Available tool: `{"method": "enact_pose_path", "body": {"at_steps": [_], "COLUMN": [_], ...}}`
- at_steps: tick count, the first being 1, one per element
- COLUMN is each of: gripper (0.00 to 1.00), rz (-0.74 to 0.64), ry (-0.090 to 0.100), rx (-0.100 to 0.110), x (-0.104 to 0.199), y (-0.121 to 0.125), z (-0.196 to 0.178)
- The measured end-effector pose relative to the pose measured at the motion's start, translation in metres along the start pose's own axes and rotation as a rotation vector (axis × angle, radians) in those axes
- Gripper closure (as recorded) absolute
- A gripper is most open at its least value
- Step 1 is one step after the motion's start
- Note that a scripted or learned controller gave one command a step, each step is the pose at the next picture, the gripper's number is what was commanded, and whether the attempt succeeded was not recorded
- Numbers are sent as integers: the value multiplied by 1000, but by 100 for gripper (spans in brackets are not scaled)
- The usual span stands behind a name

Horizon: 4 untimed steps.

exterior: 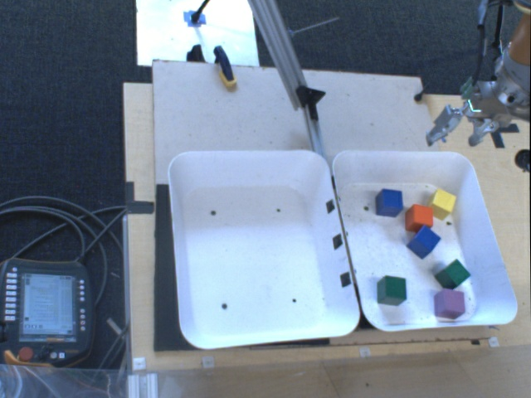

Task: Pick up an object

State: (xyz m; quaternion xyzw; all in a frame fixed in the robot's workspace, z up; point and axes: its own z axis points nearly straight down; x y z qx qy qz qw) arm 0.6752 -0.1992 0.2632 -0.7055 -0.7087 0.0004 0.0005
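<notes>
Your gripper (pixel 465 128) hangs above the bench just beyond the right bin's (pixel 485 222) far right corner, fingers spread apart with nothing between them. All six cubes lie in that bin: blue cube (pixel 388 201), yellow cube (pixel 444 202) and orange cube (pixel 419 217) toward the far edge, a second blue cube (pixel 424 241) touching the orange one, two green cubes (pixel 392 289) and a purple cube (pixel 449 303) along the near edge. The left bin (pixel 249 247) sits beside it.
</notes>
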Motion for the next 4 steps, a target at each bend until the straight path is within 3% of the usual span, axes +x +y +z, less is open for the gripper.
{"method": "enact_pose_path", "body": {"at_steps": [1,4], "gripper": [0,0], "rz": [-1,0], "ry": [-2,-1], "rx": [-3,-1], "x": [0,-14], "y": [1,1], "z": [-3,127]}}
